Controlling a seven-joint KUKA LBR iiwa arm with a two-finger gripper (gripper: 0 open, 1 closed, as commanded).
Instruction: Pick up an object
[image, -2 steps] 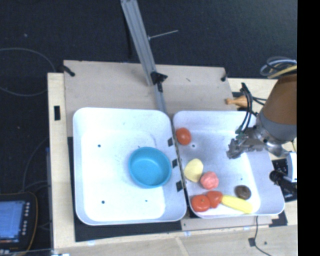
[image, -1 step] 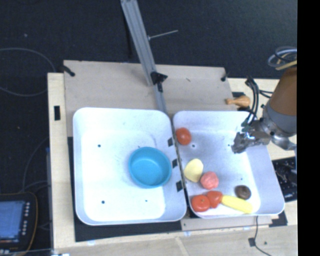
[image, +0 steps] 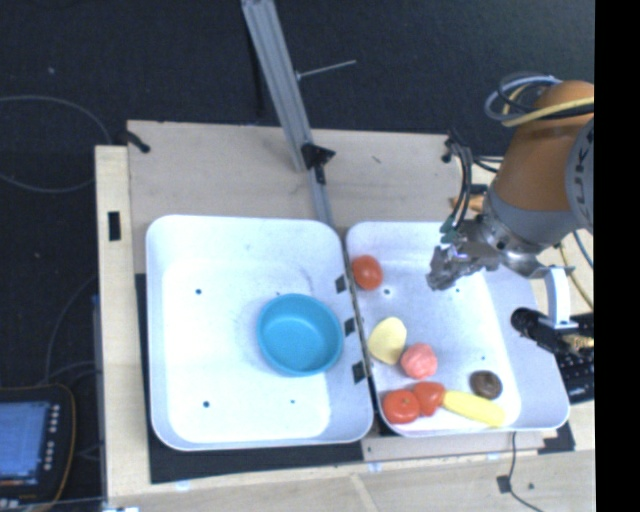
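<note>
- Gripper (image: 447, 272) hangs over the upper half of the right bin (image: 520, 400), pointing down; nothing seen between its tips. Open or closed: cannot tell, too small and dark.
- Candidate objects, all in the right bin and placed relative to the gripper: orange ball (image: 366, 271) to its left, near the bin's left wall; yellow piece (image: 387, 340) below-left; pink ball (image: 419, 359) below, touching or just beside the yellow piece.
- Along the bin's near wall, well below the gripper: red piece (image: 403, 404) with a second red piece (image: 430, 396) touching it, a banana (image: 474, 408) just right of them, a brown ball (image: 486, 383) just above the banana.
- Open room: bare white floor directly under and right of the gripper; the near-left corner is crowded, objects close to the walls.
- Left bin (image: 175, 300), well left of the gripper, holds a blue bowl (image: 299, 334), upright, near the wall shared with the right bin.
- Hard to make out: exact identity of the red and yellow pieces; whether the pink ball touches the yellow piece.
- Arm (image: 540, 170) enters from the right, cut off by the frame edge; cables loop above it.
- Bins sit on a pale wooden bench (image: 220, 170); a grey metal post (image: 280, 80) slants down toward the bins' junction. Dark floor around the bench; a lit screen (image: 25, 440) far lower-left.
</note>
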